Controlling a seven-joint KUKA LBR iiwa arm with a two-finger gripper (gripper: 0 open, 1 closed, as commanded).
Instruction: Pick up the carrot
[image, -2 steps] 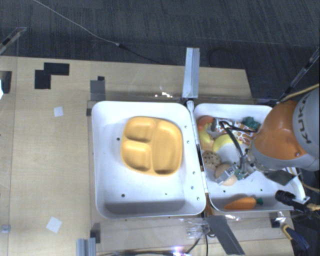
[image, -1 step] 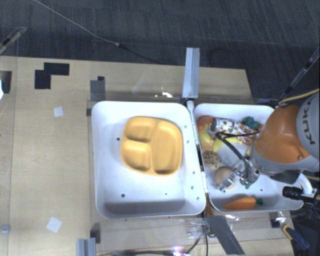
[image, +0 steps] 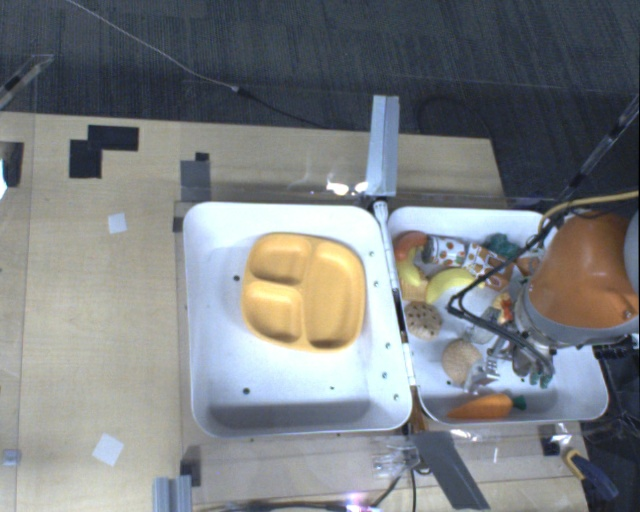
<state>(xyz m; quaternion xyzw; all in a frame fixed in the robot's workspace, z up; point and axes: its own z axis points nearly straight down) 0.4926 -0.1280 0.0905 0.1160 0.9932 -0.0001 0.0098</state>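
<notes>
The carrot (image: 482, 406), orange with a small green top at its right end, lies flat along the near wall of the right bin (image: 590, 405). My gripper (image: 505, 363) hangs just above and slightly right of it, under the grey wrist and the orange band (image: 590, 270). Nothing shows held in the gripper. The carrot is in full sight and apart from the other items.
A tan round bun (image: 460, 357), a speckled cookie (image: 423, 319), a yellow fruit (image: 447, 286), a patterned can (image: 455, 250) and several more toys crowd the right bin's far half. A yellow divided plate (image: 305, 290) sits in the left bin (image: 215, 400).
</notes>
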